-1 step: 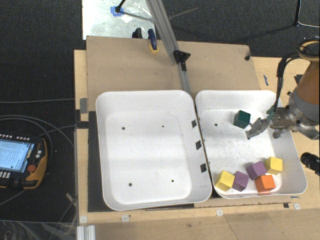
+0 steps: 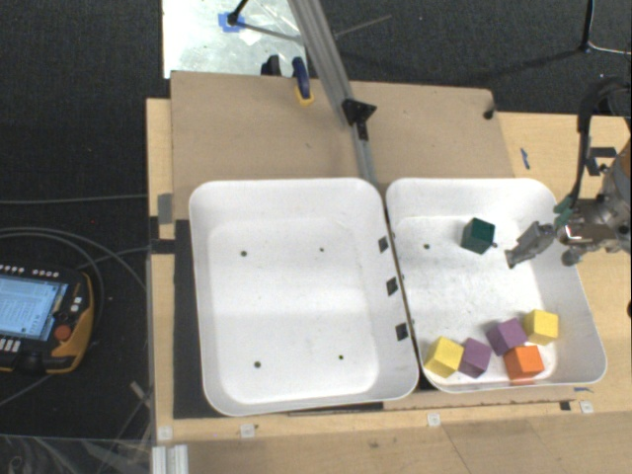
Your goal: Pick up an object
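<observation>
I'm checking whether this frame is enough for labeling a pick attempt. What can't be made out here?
- pincer: blurred and small in the camera view at the right bin's far right; finger spacing unreadable.
- Arm: cut off by the right edge.
- Orange cube: its far side is partly covered by the purple cube.
- Handheld screen: cut by the left edge, text too small.
</observation>
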